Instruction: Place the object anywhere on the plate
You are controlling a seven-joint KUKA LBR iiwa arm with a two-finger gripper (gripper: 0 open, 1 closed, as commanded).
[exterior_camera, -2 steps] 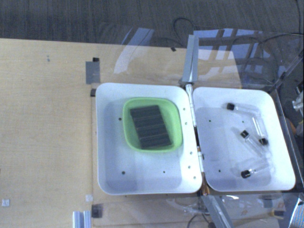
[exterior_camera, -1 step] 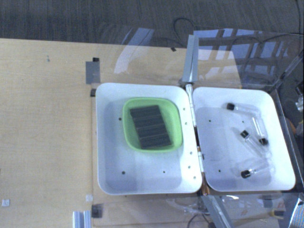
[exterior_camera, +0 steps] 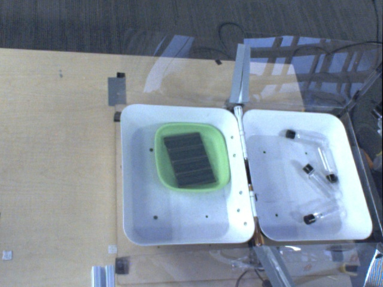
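A green square plate (exterior_camera: 220,158) sits in the left white bin (exterior_camera: 137,220), toward its back. A dark grey ribbed rectangular block (exterior_camera: 189,159) lies flat on the plate, covering most of its middle. In the right bin (exterior_camera: 272,220) lie several clear tubes with black caps (exterior_camera: 309,170), scattered across its right half.
A metal divider post (exterior_camera: 240,76) rises behind the seam between the two bins. A small grey bracket (exterior_camera: 117,90) is fixed to the wooden bench left of the bins. Cables and frame parts crowd the back right corner.
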